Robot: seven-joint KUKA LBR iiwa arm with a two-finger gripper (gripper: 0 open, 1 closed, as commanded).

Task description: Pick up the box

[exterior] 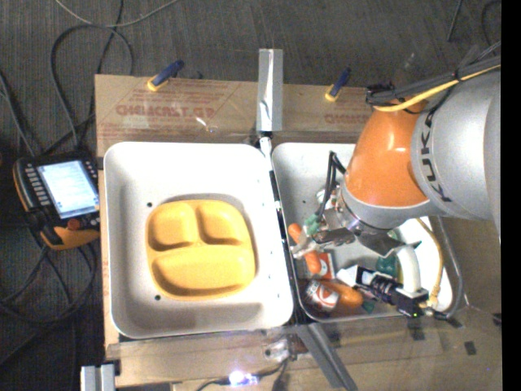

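Two white bins [114, 243]; jaws [313, 239] low over right-bin clutter, grip state unclear.

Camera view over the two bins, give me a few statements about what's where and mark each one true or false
1. A yellow divided tray lies in the left bin. True.
2. The arm hangs over the left bin. False: it is over the right bin.
3. The right bin holds several small items bunched at its near end. True.
4. The handheld screen lies inside the right bin. False: it lies on the floor left of the bench.
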